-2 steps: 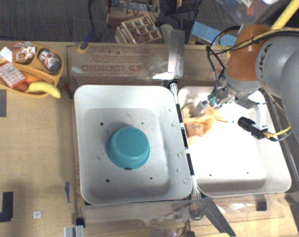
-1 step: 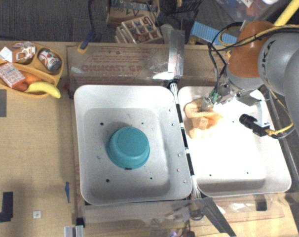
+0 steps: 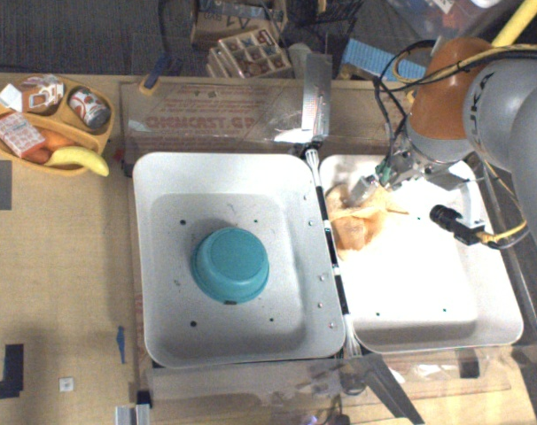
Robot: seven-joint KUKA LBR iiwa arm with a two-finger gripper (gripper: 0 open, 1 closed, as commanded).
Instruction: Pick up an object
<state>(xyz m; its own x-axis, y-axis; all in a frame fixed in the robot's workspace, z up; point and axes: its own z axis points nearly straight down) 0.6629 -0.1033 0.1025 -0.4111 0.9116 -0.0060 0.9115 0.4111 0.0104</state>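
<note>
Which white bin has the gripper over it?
The right white bin, holding the crumpled orange-yellow object; the gripper hangs over it. The left white bin holds the teal bowl.

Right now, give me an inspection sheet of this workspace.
Surface: two white bins, left bin, right bin, on a wooden bench.
Job's things: teal bowl upside down in left bin; crumpled orange-tan object in right bin's upper left corner.
Clutter: yellow tray of toy food, banana.
Grippers: gripper low over the orange-tan object; grasp unclear.
Cables: black cables by the arm.
Surroundings: boxes and crates behind the bench.
</note>
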